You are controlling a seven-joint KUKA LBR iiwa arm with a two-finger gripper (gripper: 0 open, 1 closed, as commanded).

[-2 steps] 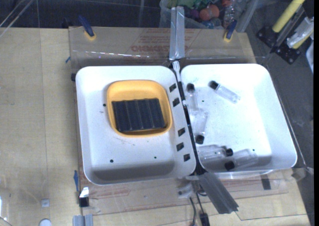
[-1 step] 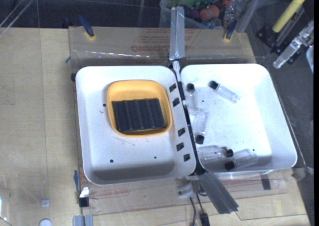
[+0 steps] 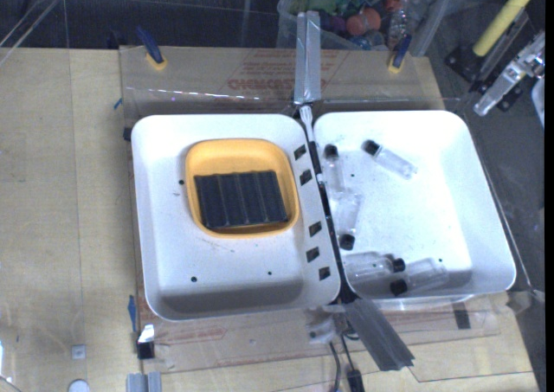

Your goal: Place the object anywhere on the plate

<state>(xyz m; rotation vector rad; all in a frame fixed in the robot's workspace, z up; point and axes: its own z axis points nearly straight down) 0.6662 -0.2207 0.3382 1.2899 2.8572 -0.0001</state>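
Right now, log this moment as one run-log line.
left bin: yellow plate carrying dark ridged block | right bin: several clear vials, black caps | arm: top right, outside bins | vials on plate: none

Red lettering is printed on the clear sheet lying along the far edge of the bench, behind the left bin. The characters are too faint and blurred to be read. No other text, label, brand or number is legible.
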